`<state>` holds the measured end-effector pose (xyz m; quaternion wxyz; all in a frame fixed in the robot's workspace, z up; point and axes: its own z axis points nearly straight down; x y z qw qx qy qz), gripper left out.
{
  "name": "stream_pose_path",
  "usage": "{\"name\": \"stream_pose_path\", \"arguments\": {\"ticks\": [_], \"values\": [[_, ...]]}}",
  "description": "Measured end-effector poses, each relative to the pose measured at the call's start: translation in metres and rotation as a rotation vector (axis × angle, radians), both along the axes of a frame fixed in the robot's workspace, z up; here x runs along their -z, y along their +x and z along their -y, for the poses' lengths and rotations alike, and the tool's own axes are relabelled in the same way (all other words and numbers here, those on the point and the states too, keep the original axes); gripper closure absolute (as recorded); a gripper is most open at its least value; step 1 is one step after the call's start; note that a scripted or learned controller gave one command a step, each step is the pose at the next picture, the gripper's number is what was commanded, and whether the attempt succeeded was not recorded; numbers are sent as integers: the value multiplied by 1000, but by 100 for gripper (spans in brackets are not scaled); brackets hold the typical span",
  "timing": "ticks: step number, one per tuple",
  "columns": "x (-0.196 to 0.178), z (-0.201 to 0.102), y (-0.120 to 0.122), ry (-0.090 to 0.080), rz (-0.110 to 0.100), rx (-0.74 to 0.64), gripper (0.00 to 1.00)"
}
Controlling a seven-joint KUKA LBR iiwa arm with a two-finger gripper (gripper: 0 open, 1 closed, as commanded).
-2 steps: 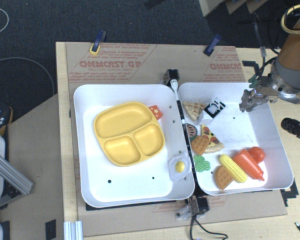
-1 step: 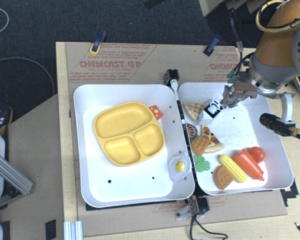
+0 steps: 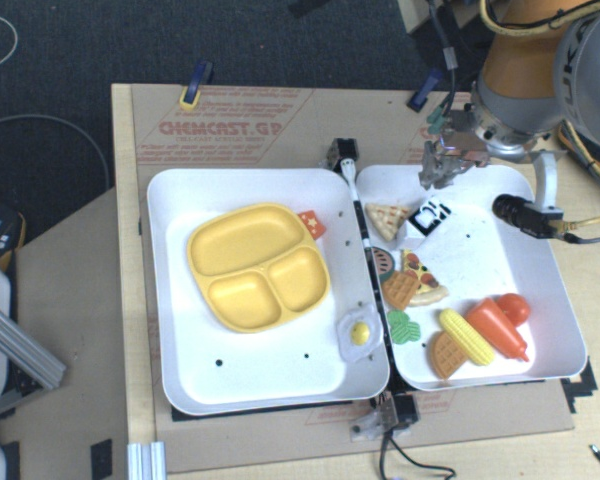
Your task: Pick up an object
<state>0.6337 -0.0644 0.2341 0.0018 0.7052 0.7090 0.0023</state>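
Pincer (image 3: 438, 174) hangs over the far edge of the right bin (image 3: 540, 268); whether it is apart or together cannot be told, and nothing is seen gripped. Nearest items: a black-and-white block (image 3: 430, 216) just below it and a sandwich wedge (image 3: 387, 219) beside that. Toy corn (image 3: 466, 336), red pepper (image 3: 505, 323) and waffle (image 3: 446, 355) lie well apart, at the near end. A yellow divided plate (image 3: 257, 265) sits in the left bin (image 3: 180, 348).

The flat brown cardboard-topped desk (image 3: 130, 268), printed with faded red lettering near its far edge, carries two shallow white plastic bins side by side, the left bin (image 3: 175, 353) and the right bin (image 3: 555, 313), their inner rims touching. A blue-and-yellow clamp (image 3: 192, 86) grips the far edge.
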Motion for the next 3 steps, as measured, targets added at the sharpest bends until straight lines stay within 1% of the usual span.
{"name": "stream_pose_path", "arguments": {"ticks": [1,2,3], "values": [[2,7,-13,-1,-9,6,100],[1,2,-14,-1,-8,5,100],[14,7,1,-3,-4,5,100]]}}
